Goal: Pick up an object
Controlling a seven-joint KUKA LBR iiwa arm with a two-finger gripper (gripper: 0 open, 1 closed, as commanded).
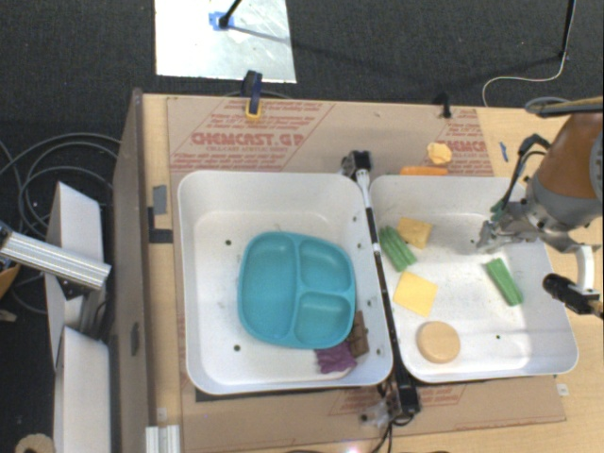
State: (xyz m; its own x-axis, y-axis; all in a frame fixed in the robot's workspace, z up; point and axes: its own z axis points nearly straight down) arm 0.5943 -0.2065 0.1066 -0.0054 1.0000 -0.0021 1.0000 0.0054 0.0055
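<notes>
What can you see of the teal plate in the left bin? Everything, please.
The teal plate is a rounded-square divided dish, apparently smooth plastic, with three compartments: one large on the left, two smaller on the right. It lies flat and right side up on the left bin's floor, turned slightly askew, toward the bin's near right part. Nothing sits in its compartments. A purple piece and a brown piece lie against its near right corner.

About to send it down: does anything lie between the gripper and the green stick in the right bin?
Nothing visible does. The gripper sits over bare bin floor, just up-left of the green stick, with the other items lying farther left.
</notes>
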